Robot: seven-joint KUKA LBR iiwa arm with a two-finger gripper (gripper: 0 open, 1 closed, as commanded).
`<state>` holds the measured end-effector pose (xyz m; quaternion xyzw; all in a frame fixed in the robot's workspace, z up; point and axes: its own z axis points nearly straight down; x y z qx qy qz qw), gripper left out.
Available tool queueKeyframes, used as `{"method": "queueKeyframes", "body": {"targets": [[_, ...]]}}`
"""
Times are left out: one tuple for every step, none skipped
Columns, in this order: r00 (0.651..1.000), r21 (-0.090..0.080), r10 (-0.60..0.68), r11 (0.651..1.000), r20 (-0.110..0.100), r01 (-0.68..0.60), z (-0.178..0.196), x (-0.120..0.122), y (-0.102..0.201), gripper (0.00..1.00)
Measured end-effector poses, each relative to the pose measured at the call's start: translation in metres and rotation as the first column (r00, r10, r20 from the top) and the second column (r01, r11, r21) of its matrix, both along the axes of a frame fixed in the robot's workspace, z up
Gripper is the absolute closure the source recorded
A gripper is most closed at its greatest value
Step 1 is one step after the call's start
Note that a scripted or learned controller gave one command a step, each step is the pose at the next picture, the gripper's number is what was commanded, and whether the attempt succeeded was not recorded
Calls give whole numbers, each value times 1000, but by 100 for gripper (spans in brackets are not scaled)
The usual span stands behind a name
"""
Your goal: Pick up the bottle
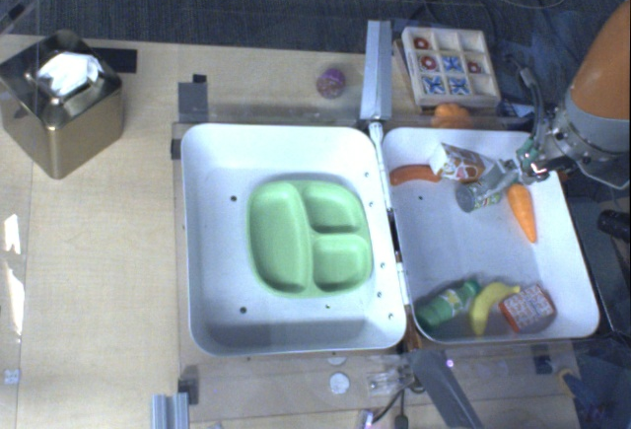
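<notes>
The claw is low over the upper right part of the right bin, close to its far rim; I cannot tell if it is open or closed. The bottle, green, lies in the near left corner of this bin, touching a banana, with a red box just beside that. These three press against the near rim. Near the claw are a carrot and a silver can. The middle of the bin floor is free. The left bin holds a green divided tray.
</notes>
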<state>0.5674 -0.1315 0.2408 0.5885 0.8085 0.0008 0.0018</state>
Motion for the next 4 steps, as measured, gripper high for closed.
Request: {"method": "queueKeyframes", "body": {"targets": [[982, 1, 186, 982, -1, -186, -138, -28, 34, 0], [983, -5, 183, 983, 17, -183, -150, -74, 28, 0], [983, -10, 184, 983, 29, -183, -136, -69, 28, 100], [990, 2, -140, 990, 16, 140, -149, -2, 42, 100]]}}
